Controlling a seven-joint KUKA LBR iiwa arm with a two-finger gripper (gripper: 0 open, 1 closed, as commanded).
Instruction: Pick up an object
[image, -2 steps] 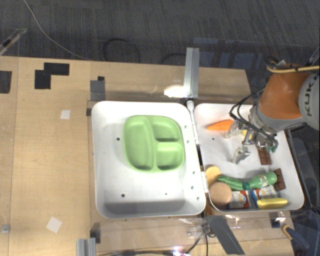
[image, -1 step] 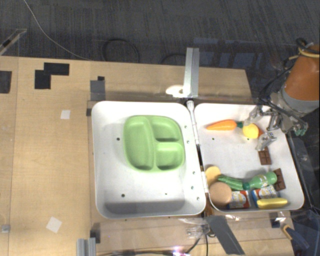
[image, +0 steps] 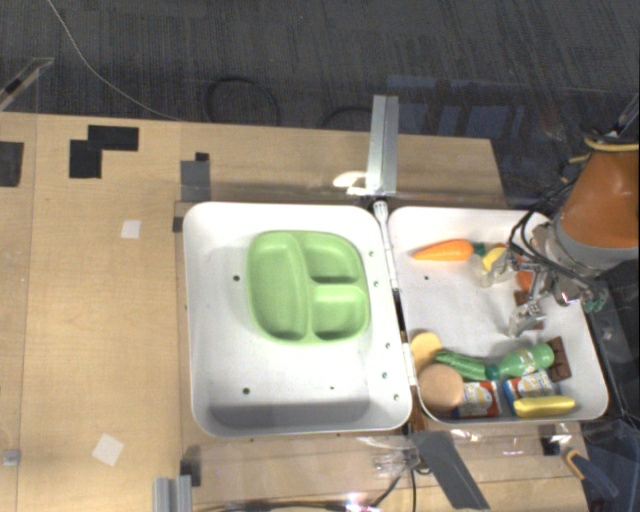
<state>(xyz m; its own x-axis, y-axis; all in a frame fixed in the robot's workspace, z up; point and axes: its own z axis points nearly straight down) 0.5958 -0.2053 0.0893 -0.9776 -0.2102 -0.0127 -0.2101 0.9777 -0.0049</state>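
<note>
The right bin (image: 450, 300) holds several toy foods. An orange carrot (image: 443, 251) lies near its back wall, with a small yellow piece (image: 492, 258) beside it. Along the front lie a green bottle-shaped item (image: 497, 363), a round tan bun (image: 440, 385), a yellow disc (image: 426, 347), small packets (image: 478, 398), a yellow bar (image: 545, 405) and a brown block (image: 560, 358). My gripper (image: 528, 305) hangs over the right side of this bin, just above the green item and right of the carrot. Nothing visible is held in it.
The left bin (image: 215, 330) bears a light green divided plate (image: 306, 285). A metal post (image: 382, 150) rises behind the seam between the bins. The arm's orange band (image: 605, 200) and black cables (image: 530, 240) overhang the right bin's far right corner.
</note>
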